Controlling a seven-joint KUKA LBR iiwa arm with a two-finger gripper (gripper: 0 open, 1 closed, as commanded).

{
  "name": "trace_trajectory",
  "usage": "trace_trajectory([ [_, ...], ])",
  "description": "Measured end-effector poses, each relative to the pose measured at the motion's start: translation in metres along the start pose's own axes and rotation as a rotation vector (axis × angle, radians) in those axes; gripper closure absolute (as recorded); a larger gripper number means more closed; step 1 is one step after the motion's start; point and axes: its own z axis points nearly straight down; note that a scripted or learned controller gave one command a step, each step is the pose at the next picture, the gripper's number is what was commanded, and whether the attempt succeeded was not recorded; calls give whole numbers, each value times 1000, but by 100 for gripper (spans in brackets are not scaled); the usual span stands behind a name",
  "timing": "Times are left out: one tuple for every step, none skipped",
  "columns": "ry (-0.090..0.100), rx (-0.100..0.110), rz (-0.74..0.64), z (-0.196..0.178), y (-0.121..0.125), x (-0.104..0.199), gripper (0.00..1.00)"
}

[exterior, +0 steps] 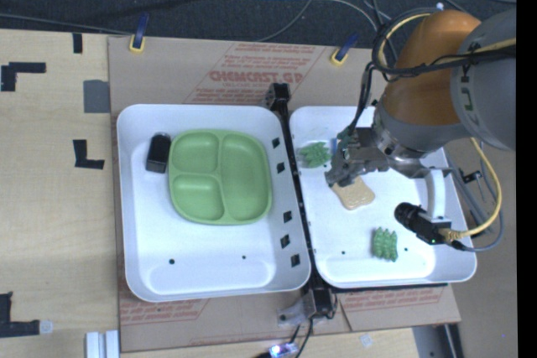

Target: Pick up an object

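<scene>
Grey arm w/ orange band (432, 67) reaches in from right, wrist bent down over right bin (453, 268). Gripper (346, 172) sits just above tan block (354, 195); finger state cannot be told. Green pieces lie near (315, 154), (384, 244). Left bin (138, 264) holds green divided plate (221, 177) and black item (158, 153).

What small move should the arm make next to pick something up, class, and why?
Probably lower the hand straight down onto the tan piece. The hand sits in the right bin just above that piece's upper edge, with the two green toys farther off.
</scene>
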Motion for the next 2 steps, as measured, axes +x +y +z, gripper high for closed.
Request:
trace_trajectory([
  [-1, 3, 0, 17, 0, 53, 100],
  [-1, 3, 0, 26, -8, 109, 100],
])
